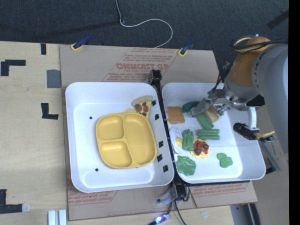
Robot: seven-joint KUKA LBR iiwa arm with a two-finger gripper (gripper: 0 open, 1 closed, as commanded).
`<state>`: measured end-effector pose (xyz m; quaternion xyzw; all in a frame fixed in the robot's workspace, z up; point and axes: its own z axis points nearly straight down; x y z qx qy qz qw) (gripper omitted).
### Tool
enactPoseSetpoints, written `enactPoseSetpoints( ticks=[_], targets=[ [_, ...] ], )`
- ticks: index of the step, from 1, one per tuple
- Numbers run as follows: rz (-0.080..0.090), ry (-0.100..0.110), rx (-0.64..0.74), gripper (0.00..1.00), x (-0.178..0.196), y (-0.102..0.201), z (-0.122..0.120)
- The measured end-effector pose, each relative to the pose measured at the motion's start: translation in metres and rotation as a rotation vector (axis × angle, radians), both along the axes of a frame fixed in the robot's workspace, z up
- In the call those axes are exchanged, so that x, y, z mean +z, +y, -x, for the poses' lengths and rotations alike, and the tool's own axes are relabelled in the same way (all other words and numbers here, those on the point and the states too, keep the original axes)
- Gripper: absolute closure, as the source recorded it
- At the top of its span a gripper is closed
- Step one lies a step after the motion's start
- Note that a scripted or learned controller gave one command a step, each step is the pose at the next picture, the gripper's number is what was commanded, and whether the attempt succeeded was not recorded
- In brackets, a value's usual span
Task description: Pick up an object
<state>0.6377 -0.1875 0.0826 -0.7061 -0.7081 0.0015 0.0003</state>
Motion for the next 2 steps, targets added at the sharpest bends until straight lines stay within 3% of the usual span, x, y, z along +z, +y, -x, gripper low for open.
enactPoseSetpoints(
  ticks=[1, 2],
  targets=[
    [0.001, -0.003, 0.001, 1.0, 0.012, 0.001, -0.001],
    [-0.001, -0.005, -0.001, 1.0, 0.06, -0.005, -0.008]
  ],
)
